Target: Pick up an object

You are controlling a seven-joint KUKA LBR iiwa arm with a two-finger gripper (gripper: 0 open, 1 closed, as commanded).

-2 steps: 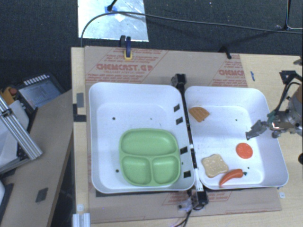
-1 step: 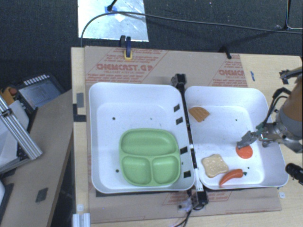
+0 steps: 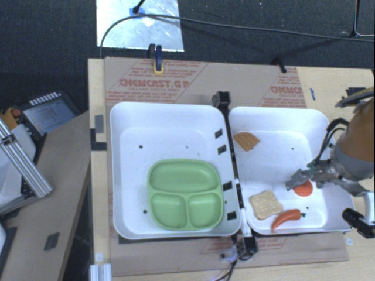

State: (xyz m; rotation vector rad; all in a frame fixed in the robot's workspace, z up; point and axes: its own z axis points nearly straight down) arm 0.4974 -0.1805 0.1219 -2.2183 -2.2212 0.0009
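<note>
Camera view, layout: two white bins side by side on the worktop point(image 3: 193, 75); left bin point(image 3: 126, 157) carries a green divided plate point(image 3: 184, 193); right bin point(image 3: 275, 122) carries the loose pieces.
Right bin contents: tan wedge-shaped piece point(image 3: 246, 140) at the far left; pale bread-like slice point(image 3: 266, 204) near the front; orange-red pepper-shaped piece point(image 3: 286, 218) just right of the slice, at the near wall; red round piece point(image 3: 303, 188) under the tool.
Gripper: gripper point(image 3: 300, 181) reaches in from the right, low over the bin floor, directly over the red round piece.
Jaws: cannot tell whether apart or together; the dark tool body covers that part.
Task's thing, likely: the red round piece, right half of the right bin, well apart from the wedge, near the slice and pepper.
Handling, judged: looks like a small toy-food item, so light and stiff, probably smooth plastic and somewhat slippery; low and rounded, so it may squirt out of a pinch.
Where to take hold, judged: across its widest part, jaws straddling the middle, pressed well down toward the bin floor.
Hidden: far half of the red piece sits under the gripper; contact or gap cannot be told.
Cut off: arm point(image 3: 357, 139) runs out of the right edge.
Hard to make out: exact shape of the red piece; small dark specks on both bin floors are unclear.
</note>
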